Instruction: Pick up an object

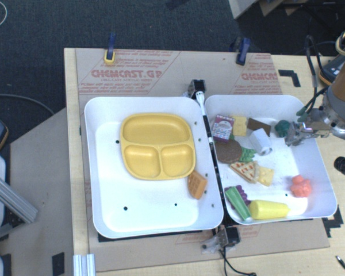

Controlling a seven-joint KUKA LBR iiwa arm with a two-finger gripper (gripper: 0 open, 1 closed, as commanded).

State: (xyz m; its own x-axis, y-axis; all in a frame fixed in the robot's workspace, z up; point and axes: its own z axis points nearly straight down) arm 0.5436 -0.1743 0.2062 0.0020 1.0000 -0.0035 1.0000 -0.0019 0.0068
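The right bin (319,154) holds several toy foods: a maroon packet (222,126), a yellow block (240,125), a brown bar (256,124), a white cylinder (260,141), a dark patty (229,150), a pizza slice (245,170), a pink-orange fruit (301,186), a green vegetable (237,200) and a yellow cob (269,209). My gripper (296,134) reaches in from the right, low over the bin's upper right part. A teal object (282,127) lies right against its left side. I cannot tell whether the gripper holds it.
The left bin (103,171) carries a yellow three-compartment plate (158,144) and a brown bread piece (197,184) near its right wall. A black divider clip (196,87) sits between the bins at the back. Blue clamps (242,50) hold the cardboard base.
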